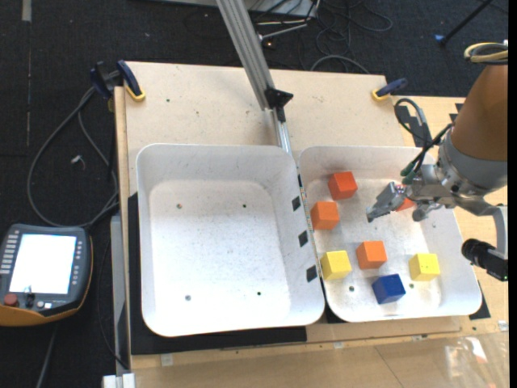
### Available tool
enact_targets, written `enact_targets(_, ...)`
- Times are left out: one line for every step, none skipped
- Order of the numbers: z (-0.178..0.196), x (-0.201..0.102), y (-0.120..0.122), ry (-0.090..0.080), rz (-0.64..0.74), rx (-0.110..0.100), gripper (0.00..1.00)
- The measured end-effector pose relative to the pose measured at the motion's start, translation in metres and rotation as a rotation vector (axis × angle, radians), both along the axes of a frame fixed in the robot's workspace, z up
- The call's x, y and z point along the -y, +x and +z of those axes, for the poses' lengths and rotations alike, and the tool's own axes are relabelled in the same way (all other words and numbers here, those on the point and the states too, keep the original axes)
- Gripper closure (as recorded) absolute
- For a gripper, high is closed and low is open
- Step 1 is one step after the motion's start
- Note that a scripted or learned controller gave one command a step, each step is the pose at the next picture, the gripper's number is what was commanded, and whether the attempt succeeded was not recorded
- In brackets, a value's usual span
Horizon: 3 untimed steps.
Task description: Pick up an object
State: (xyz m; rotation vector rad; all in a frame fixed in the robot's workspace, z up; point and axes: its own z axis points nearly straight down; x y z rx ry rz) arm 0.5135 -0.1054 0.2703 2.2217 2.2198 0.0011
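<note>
1. The arm [485, 120] is cut off by the picture's right edge.
2. A red thing [406, 204] under the gripper [396, 200] is mostly hidden; its shape cannot be told.
3. The right bin's [452, 301] right rim lies partly behind the arm.
4. The fingers are too small and cluttered to read.

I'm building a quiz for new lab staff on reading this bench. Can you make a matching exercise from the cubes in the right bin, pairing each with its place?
Things:
1. blue cube
2. yellow cube farther right
3. yellow cube farther left
4. orange cube farthest back

Places:
A. top of the cluster, left of the gripper
B. near the bins' divider
C. front edge, between the yellow ones
D. right side, below the gripper

Pairs: 1-C, 2-D, 3-B, 4-A
</note>
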Motion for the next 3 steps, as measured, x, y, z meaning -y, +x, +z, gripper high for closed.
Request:
enact_targets(-0.033, 0.005, -0.021, 0.000, -0.001, -0.005, 0.00)
enact_targets(-0.155, 0.040, 0.016, 0.001, -0.002, -0.008, 0.00)
enact_targets(-0.141, 0.040, 0.017, 0.000, 0.000, -0.001, 1.00)
